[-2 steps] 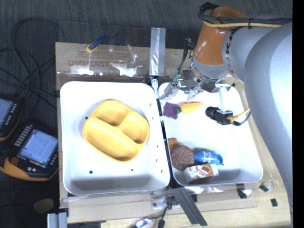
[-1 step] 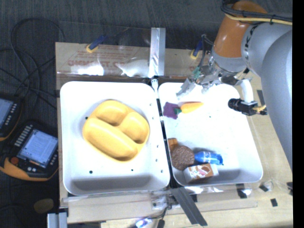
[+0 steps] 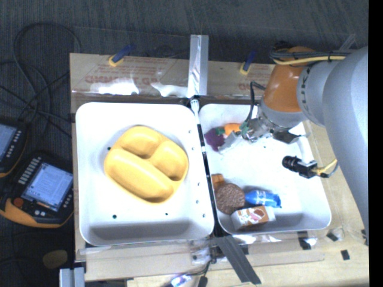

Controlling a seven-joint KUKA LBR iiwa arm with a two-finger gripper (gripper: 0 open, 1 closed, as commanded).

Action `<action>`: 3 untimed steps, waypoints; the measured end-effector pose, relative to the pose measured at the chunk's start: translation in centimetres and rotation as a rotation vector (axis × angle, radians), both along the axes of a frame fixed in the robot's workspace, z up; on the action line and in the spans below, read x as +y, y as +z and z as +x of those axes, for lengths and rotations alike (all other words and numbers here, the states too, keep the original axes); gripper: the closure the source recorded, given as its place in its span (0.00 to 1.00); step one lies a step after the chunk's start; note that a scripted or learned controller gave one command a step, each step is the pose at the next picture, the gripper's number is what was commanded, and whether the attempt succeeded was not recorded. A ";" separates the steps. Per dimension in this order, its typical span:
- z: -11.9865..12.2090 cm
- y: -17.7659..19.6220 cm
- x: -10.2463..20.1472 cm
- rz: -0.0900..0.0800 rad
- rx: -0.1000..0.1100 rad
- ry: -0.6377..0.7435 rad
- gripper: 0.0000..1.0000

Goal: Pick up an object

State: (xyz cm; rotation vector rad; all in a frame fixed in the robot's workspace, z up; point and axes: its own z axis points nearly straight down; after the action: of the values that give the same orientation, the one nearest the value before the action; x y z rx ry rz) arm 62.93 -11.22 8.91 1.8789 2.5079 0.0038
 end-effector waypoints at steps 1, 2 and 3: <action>2.5 4.5 -3.9 0.001 0.007 0.074 0.00; 4.2 1.5 1.1 -0.002 -0.001 0.024 0.00; 3.5 0.8 0.7 -0.004 -0.019 -0.011 0.00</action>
State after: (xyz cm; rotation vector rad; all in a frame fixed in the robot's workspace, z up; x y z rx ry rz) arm 66.41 -10.52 9.74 1.8822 2.4833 0.0161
